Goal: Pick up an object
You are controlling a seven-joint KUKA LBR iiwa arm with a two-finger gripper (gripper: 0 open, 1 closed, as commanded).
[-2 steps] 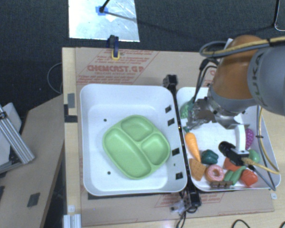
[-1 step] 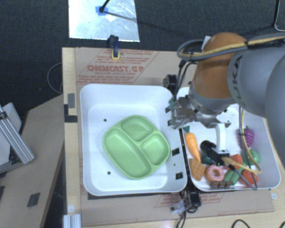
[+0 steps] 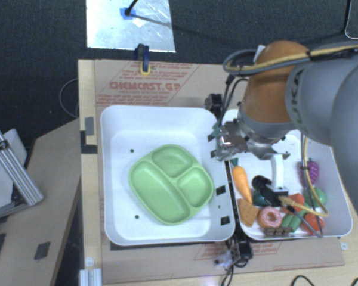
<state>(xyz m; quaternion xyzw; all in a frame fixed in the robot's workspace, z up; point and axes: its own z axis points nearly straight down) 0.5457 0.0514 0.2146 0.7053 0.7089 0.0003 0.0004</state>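
Camera view: the pincer (image 3: 246, 148) hangs over the upper part of the right bin (image 3: 341, 220), right of centre in the frame. I cannot tell whether it is open or closed. Below it in that bin lie an orange carrot (image 3: 241, 182), a donut (image 3: 269, 217) and purple grapes (image 3: 312, 171). A green plate (image 3: 170, 183) sits in the left bin (image 3: 116, 137).

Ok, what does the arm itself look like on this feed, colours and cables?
The arm is a thick, smooth grey tube with a rounded orange band above the wrist. Dark cables loop out beside the band, and a yellowish cable runs along the arm's top. Below the band sits pale metal wrist hardware.
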